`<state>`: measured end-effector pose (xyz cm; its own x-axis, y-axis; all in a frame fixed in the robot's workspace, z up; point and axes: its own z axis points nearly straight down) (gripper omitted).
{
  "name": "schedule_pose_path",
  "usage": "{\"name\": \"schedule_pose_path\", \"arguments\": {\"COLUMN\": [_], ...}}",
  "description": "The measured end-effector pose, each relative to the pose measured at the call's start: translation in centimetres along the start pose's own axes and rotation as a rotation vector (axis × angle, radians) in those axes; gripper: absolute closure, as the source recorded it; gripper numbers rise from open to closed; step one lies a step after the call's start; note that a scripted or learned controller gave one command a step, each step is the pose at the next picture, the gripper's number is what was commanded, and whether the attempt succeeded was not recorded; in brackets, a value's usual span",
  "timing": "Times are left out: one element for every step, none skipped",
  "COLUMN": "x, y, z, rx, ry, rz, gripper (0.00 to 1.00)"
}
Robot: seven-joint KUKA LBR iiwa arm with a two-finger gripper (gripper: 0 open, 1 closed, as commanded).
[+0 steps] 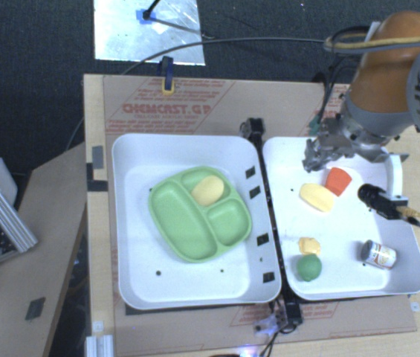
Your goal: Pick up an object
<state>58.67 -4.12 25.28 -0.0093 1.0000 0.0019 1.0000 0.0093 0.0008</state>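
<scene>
Gripper (pixel 315 157) hangs over the right bin (pixel 410 274) near its twelve o'clock edge; whether it is open or closed cannot be told, and nothing shows in it. At its four o'clock lie an orange-red block (pixel 338 181) and a pale yellow piece (pixel 317 197). Toward six o'clock sit a small yellow chunk (pixel 308 245) and a green ball (pixel 308 267); a small can (pixel 378 254) lies at the bin's four o'clock. The left bin (pixel 135 274) holds a green divided tray (pixel 187 229) with a yellow lemon-like object (pixel 208 190).

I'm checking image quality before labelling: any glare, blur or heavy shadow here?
Camera view: glare on the foil sheet beyond the bench; white bins bright, not blown out; soft blur throughout, so the end effector lacks detail; shadows faint.
</scene>
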Motion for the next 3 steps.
{"name": "schedule_pose_path", "arguments": {"x": [5.3,10.0,14.9], "y": [-0.1,-0.9,-2.5], "z": [0.8,0.5,2.2], "rx": [0.0,0.0,0.002], "ry": [0.0,0.0,0.0], "rz": [0.0,-0.001,0.0], "gripper": [1.0,1.0,1.0]}}
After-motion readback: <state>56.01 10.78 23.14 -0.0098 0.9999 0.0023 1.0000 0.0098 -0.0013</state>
